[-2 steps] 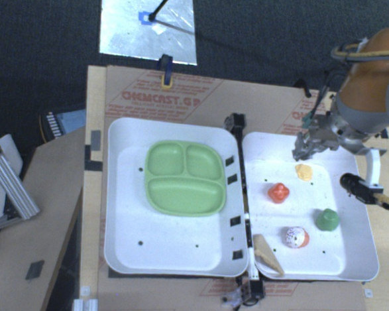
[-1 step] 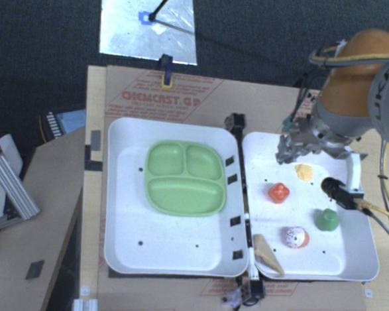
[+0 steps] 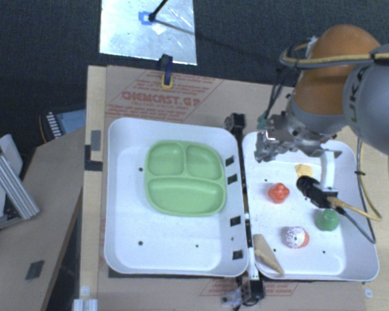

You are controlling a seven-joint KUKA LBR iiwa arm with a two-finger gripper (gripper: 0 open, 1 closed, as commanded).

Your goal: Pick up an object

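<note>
We judge the small red object (image 3: 278, 192) near the middle of the right bin (image 3: 356, 262) light, rounded and likely slippery, best pinched across its widest part, while the hand (image 3: 266, 150) hovers by the bin's far left corner, its state unreadable to us.

We see our grey arm (image 3: 379, 84) entering from three o'clock, orange band (image 3: 330, 68) above the wrist, gripper (image 3: 266, 150) pointing down toward seven o'clock.
</note>
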